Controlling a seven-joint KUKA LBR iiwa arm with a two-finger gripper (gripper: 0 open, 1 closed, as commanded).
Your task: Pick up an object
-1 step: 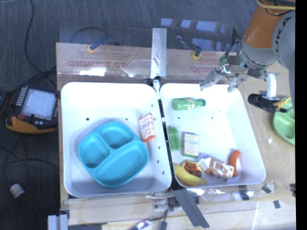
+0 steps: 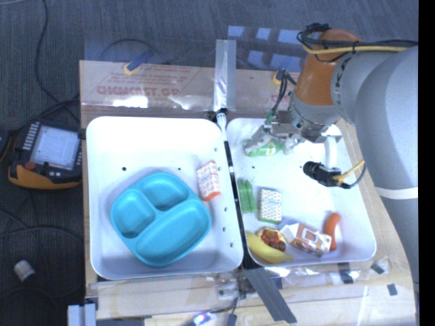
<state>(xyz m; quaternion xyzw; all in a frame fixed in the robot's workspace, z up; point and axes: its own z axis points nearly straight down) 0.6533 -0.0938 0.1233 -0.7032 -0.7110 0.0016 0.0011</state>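
One tool (image 2: 272, 143) over green item (image 2: 262, 150), right bin (image 2: 353, 202).

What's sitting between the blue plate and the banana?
In the camera view, the divider where both bins' walls meet runs between the blue plate and the banana; otherwise just bare white bin floor.

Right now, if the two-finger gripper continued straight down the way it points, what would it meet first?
Probably the small green and white object lying under the gripper near the far edge of the right white bin. Depth is unclear from this slanted view, so it may already be touching it.
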